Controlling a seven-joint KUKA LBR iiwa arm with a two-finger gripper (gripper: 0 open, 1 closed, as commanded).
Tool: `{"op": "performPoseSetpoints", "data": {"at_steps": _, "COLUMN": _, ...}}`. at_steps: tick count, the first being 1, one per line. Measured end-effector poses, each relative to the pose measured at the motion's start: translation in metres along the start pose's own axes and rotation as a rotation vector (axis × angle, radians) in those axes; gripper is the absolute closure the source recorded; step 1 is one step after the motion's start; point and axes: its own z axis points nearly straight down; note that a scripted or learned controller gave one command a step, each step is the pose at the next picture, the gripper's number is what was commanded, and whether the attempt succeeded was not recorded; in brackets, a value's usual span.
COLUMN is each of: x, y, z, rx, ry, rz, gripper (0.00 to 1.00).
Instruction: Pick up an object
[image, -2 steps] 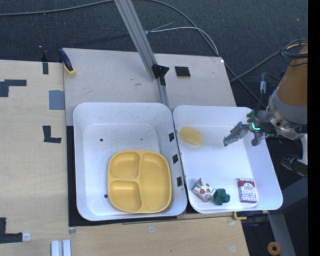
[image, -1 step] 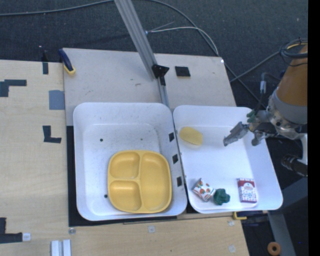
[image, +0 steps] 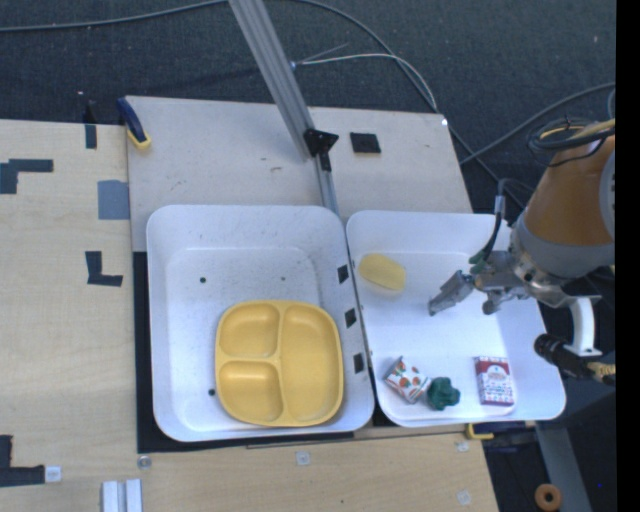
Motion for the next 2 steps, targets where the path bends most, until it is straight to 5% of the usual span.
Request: {"op": "performPoseSetpoints", "data": {"at_steps": 2, "x": -0.005, "y": -0.002, "z": 0.111, "rx": -0.007, "ry": -0.003, "rz": 0.000, "gripper": 0.00}}
